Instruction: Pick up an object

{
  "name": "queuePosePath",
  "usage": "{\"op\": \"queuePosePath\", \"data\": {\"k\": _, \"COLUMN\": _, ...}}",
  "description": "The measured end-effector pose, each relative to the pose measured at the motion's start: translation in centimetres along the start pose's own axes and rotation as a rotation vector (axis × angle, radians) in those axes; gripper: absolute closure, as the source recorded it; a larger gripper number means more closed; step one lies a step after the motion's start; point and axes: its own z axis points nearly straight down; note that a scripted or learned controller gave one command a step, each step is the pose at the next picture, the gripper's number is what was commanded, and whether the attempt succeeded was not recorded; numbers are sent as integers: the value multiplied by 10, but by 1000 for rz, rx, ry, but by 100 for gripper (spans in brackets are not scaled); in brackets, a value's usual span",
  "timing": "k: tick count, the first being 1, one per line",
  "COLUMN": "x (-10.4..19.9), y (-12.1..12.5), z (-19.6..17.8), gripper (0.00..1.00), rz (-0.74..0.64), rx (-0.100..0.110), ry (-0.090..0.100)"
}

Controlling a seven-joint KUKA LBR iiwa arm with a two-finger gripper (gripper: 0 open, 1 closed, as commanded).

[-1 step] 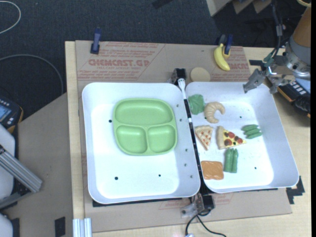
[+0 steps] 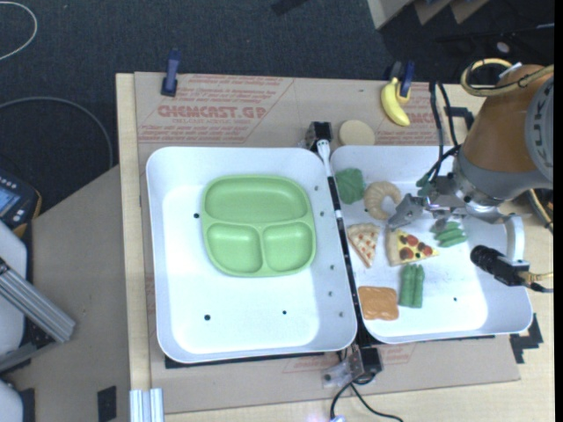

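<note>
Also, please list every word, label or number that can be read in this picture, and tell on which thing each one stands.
"CHEMCAST G P": large red letters on the brown board under the bins, above the left bin.
Smaller red lines above and below that word: too blurred to read.
Red print on the board by the banana: too blurred to read.

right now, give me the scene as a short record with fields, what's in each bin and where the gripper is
left bin: holds a green divided tray
right bin: holds toy food
food items: green block, croissant, two pizza slices, toast, two green vegetable pieces
outside the bins: banana and a round beige disc on the bench, above the right bin
gripper: over the right bin, between the croissant and the topped pizza slice
held object: none seen between the fingers
</note>
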Motion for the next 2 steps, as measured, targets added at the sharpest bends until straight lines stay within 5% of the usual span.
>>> {"op": "queuePosePath", "data": {"k": 1, "x": 29, "y": -75, "z": 43, "gripper": 0, "rz": 2, "rx": -2, "ry": -1}}
{"op": "queuePosePath", "data": {"k": 2, "x": -6, "y": -15, "z": 50, "gripper": 0, "rz": 0, "rx": -19, "ry": -9}}
